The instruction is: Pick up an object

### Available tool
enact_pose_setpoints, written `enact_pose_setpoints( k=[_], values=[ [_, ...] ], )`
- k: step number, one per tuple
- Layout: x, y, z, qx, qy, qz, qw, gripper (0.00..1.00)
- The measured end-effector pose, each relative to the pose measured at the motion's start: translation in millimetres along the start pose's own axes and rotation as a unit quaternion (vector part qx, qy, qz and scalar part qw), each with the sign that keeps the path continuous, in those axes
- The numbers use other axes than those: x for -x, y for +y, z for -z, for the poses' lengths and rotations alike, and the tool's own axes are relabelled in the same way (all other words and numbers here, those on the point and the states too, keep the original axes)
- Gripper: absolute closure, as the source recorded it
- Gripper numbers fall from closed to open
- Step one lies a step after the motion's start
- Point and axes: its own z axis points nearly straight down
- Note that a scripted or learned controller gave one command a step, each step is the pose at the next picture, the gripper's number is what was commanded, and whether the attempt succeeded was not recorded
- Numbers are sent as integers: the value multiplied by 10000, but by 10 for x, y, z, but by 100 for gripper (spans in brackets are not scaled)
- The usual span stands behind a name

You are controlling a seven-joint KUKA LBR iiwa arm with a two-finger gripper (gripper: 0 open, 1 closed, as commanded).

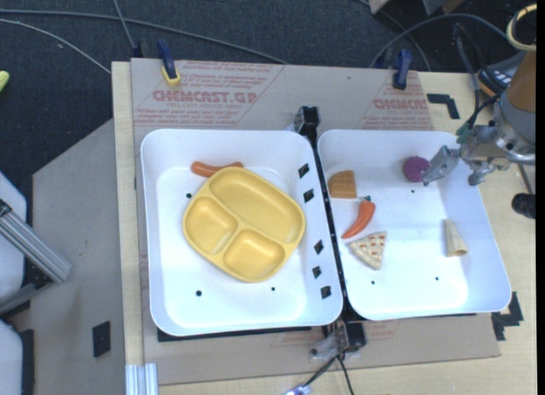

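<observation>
Cardboard-covered tabletop carries two white bins, and in the right bin (477,214) the end effector (456,166), fingers spread and holding nothing, hangs just beside the purple ball (415,168), so no object is grasped and the pick remains to be done.
</observation>
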Motion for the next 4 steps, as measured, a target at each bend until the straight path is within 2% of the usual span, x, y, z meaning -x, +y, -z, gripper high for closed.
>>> enact_pose_setpoints(
  k=[1,2,3,4],
  values=[
    [-6,31,82,72,-16,18,10000,0],
    [-14,-60,-400,44,-8,14,10000,0],
    [-16,-70,-1034,42,-6,17,10000,0],
    [-22,-68,-1198,55,-11,18,10000,0]
  ],
)
